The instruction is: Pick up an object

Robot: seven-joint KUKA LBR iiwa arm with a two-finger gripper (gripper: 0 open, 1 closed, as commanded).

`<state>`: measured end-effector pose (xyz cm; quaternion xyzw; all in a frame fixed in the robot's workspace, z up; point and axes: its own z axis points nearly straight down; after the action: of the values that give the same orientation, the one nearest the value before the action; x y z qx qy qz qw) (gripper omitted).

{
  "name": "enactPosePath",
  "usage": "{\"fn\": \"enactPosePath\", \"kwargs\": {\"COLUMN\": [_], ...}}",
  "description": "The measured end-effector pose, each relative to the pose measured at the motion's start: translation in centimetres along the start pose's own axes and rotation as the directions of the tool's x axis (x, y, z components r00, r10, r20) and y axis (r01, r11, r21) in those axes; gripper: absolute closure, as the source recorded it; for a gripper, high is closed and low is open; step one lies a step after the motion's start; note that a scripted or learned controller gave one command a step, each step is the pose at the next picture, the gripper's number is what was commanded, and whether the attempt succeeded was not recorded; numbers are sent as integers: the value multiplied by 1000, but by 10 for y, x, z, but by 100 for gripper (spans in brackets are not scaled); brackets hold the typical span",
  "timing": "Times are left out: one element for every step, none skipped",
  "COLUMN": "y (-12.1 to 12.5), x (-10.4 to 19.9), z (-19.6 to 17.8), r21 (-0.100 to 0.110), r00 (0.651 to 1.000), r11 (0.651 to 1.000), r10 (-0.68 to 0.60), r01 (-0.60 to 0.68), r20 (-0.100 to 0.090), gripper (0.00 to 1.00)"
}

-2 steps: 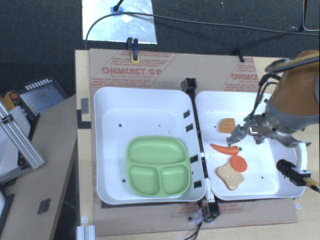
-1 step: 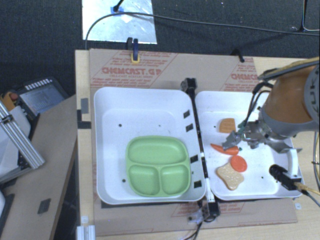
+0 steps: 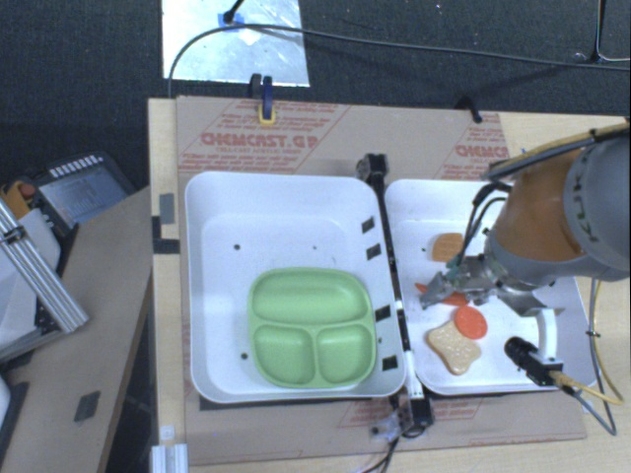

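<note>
While the arm is reaching in from the right, its gripper is hanging low over the right bin; whether it is gripping anything, I cannot tell. Two bins are sitting side by side. One green divided plate is lying in the left bin: stiff, light, probably best pinched at its rim. Three small food pieces are lying in the right bin, likely light and slippery: a tan toast near, a red slice touching it, an orange piece farther off.

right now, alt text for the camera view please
A grey arm's pincer hangs low in the right bin among small food toys, beside a red slice. The left bin holds a green divided plate.
</note>
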<state>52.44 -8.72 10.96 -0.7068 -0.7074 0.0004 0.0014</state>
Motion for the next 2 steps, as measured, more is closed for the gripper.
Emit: {"fn": "enactPosePath", "kwargs": {"y": [0, 4], "x": [-1, -1], "z": [-13, -56], "r21": [-3, -8], "r00": [1000, 1000], "r11": [1000, 1000], "r10": [0, -2], "r01": [0, 2], "r20": [2, 2], "gripper": [100, 100]}}
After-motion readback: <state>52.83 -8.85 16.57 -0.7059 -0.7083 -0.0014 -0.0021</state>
